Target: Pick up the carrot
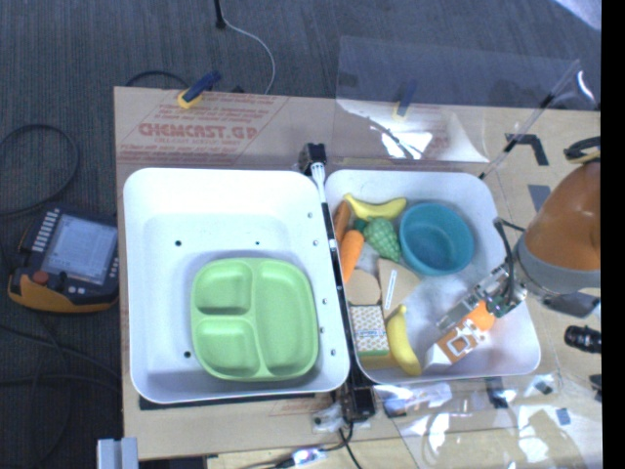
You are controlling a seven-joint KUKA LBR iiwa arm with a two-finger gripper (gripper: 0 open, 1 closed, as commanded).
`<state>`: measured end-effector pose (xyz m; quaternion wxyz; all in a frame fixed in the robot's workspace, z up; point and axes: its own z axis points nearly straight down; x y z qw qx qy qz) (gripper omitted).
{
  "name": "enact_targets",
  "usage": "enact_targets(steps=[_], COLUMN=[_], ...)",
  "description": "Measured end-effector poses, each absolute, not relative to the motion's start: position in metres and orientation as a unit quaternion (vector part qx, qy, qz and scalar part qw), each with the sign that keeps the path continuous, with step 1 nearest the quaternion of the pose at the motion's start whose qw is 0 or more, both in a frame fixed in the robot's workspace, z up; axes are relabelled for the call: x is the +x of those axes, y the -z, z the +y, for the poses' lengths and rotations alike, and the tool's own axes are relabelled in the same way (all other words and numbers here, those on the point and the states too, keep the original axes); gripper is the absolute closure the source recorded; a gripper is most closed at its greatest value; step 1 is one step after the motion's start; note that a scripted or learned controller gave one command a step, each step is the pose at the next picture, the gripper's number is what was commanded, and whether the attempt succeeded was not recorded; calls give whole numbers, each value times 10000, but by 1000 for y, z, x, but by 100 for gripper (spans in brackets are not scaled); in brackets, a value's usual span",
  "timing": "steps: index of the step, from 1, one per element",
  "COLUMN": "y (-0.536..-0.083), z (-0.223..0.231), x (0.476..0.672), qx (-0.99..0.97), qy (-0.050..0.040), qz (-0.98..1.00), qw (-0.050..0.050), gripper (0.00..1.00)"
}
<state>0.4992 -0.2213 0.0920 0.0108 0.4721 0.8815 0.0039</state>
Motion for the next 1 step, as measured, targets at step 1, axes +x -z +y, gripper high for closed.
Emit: enact_targets(steps=[1], y=[-101], z=[-222], x=[501], qx=[4714], qy=[-37], qz=[8818], qw=[116], gripper=[100])
